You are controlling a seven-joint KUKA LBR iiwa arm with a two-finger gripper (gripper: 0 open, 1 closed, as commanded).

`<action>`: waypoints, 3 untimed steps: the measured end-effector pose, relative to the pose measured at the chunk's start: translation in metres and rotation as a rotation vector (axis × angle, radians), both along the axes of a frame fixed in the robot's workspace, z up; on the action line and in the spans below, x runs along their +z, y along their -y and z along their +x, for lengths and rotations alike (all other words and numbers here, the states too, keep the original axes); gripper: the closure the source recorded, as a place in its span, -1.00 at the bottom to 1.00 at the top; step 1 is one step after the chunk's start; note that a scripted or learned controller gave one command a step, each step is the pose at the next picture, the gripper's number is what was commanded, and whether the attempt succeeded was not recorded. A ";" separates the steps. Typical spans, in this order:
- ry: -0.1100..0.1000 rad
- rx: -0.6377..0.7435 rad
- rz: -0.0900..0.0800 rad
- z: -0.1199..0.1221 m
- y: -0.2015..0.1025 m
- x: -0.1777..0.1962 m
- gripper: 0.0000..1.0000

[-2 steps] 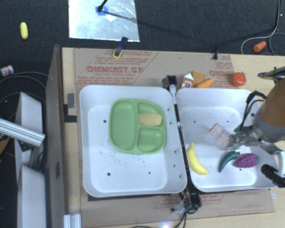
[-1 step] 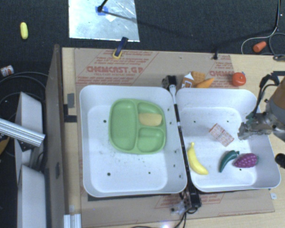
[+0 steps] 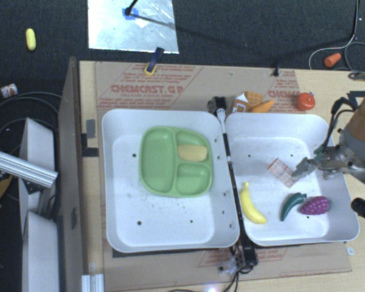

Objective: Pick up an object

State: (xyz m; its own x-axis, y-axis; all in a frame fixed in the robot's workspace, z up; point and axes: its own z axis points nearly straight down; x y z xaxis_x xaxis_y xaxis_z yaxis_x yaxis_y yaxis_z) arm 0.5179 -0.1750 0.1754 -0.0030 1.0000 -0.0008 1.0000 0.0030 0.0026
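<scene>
Looks like the approach step: end effector [image 3: 305, 166], grip state I can't tell, hovers near the pinkish packet [image 3: 281, 171] at its 9 o'clock, so next it needs lowering onto it.

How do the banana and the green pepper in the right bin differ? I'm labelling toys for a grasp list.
The banana is yellow; the green pepper is dark teal-green. The banana looks longer and thicker than the pepper. The banana lies near the bin's left wall, while the pepper lies further right, beside the purple grapes. Both are curved, lie flat on the bin floor, and are apart from the pincer.

"CHEMCAST GP" in red, printed repeatedly on brown bench sheet [image 3: 170, 81]
</scene>
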 end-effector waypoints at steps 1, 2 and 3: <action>-0.002 -0.006 0.002 -0.030 0.008 -0.093 -1.00; 0.002 -0.002 -0.001 -0.027 0.008 -0.079 1.00; 0.003 0.003 0.000 -0.028 -0.019 -0.026 1.00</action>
State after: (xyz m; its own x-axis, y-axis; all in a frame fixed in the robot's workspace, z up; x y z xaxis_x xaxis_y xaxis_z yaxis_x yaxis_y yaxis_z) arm 0.4897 -0.1555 0.1490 -0.0064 1.0000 -0.0004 1.0000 0.0064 0.0058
